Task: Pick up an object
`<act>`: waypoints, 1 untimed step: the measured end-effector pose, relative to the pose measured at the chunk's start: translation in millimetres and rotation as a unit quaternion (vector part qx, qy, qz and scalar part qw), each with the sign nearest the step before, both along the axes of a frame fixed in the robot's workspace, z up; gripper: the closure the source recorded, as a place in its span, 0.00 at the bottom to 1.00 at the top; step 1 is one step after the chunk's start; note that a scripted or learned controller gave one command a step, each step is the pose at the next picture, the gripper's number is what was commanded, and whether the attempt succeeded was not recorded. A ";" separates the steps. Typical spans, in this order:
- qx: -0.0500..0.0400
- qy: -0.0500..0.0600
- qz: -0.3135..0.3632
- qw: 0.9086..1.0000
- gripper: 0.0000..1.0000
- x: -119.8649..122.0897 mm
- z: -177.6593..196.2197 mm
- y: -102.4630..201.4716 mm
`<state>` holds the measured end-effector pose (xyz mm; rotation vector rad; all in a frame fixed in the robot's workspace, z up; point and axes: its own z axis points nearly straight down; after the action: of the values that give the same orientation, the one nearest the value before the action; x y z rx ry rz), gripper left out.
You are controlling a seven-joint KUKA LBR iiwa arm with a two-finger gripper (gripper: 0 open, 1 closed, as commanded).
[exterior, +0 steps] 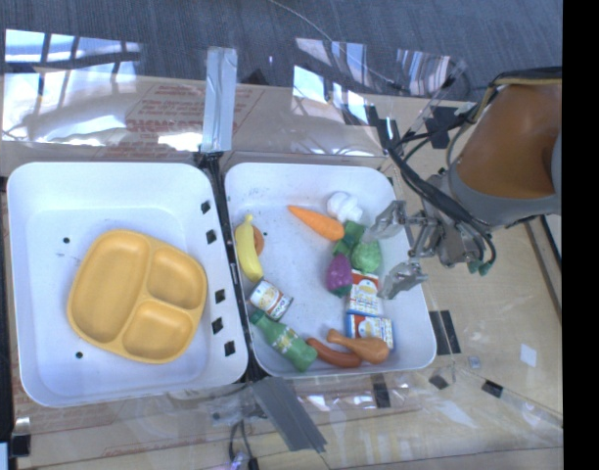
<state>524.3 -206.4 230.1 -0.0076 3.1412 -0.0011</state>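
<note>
The grey arm (495, 179) with its orange band reaches in from the right, wrist bent down over the right edge of the right bin (409, 262). Its gripper (395, 251) hangs there with both fingers (386, 220) spread apart, nothing between them.

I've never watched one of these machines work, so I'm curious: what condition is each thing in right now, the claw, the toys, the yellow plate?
gripper: open, empty, above the right bin's right edge
carrot: lying flat in the right bin
banana: lying by the bin's left wall
green bottle: on its side
small can: tipped over
yellow plate: flat in the left bin, right way up
</note>
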 end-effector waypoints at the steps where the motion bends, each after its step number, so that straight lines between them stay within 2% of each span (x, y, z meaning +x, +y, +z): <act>1: 0.002 0.003 0.006 1.000 0.00 24.3 -128.9 -2.0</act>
<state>548.7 -208.4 101.2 -0.0256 3.1472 0.0042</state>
